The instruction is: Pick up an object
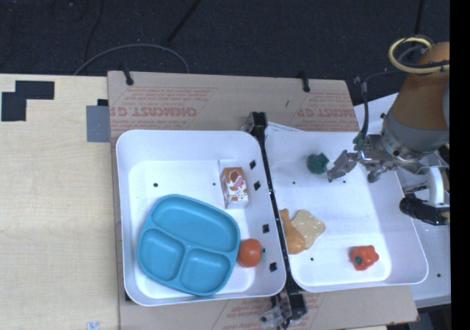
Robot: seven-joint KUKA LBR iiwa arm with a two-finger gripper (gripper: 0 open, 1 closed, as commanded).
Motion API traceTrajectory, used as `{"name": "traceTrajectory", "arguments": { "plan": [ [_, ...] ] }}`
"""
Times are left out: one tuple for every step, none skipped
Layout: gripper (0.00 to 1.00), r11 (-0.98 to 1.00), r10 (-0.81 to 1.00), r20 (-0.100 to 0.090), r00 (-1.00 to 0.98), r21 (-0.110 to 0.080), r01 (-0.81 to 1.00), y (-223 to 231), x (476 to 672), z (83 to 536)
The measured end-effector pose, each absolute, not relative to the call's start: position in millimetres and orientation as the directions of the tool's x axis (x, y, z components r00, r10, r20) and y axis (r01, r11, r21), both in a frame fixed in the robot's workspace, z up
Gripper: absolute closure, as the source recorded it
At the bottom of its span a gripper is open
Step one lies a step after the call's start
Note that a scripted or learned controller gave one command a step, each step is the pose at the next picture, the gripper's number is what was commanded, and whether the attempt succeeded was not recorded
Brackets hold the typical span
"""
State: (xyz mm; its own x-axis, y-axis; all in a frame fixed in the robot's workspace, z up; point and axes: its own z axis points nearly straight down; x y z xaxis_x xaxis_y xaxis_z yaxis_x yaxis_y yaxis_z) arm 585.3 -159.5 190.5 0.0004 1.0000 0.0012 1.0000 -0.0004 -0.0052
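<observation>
My gripper [360,168] hangs over the right bin [400,229], near its far right side, open with nothing between its fingers. A small dark green object [317,163] lies just left of the left fingertip, apart from it. A tan slice of bread [307,226] overlaps an orange-brown piece [291,237] at the bin's left wall. A red object with a green top [363,256] rests near the front right corner.
The left bin [139,159] holds a blue divided plate [187,245], an orange-red ball [250,252] beside it, and a small printed carton [234,186]. A black divider [268,196] separates the bins. The arm's grey body [415,123] looms over the right edge.
</observation>
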Motion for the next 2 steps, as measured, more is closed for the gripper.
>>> {"name": "traceTrajectory", "arguments": {
  "plan": [
    [0.00,0.000,1.000,0.001,0.000,-0.004,1.000,-158.4,579.4,147.8],
    [1.00,-0.002,1.000,0.001,0.002,-0.005,1.000,-159.3,579.1,157.4]
  ]
}}
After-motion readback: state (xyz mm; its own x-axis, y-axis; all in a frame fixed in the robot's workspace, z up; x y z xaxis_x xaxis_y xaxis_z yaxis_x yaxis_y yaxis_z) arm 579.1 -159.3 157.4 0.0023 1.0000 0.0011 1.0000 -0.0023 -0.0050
